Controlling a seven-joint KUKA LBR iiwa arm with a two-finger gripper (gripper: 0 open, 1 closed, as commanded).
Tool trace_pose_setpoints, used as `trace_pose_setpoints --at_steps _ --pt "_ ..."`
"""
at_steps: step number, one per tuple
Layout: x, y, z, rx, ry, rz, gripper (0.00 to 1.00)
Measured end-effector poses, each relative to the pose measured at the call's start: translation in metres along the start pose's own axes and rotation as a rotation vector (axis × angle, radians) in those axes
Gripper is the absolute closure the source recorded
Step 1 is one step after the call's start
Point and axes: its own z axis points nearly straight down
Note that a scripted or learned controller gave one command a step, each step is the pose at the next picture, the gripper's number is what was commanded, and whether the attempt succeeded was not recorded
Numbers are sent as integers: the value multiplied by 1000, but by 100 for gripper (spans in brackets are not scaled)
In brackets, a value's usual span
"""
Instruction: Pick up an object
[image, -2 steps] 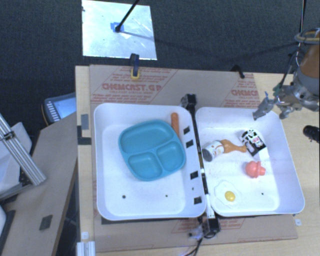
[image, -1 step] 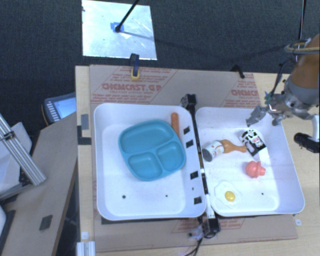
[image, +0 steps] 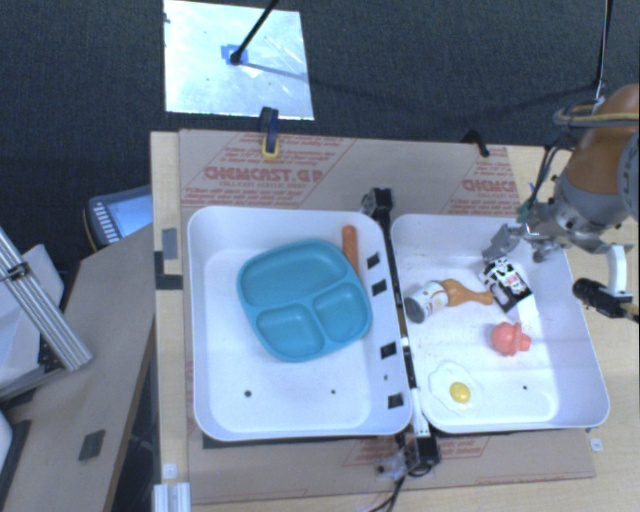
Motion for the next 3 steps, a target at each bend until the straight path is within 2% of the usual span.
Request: trace_pose_setpoints --at_steps 1,2,3 --pt "1 0 52 0 0 -2 0" --pt "0 3 37 -8 -3 -4 100" --pt "-5 10 -11 -7 -2 -2 100"
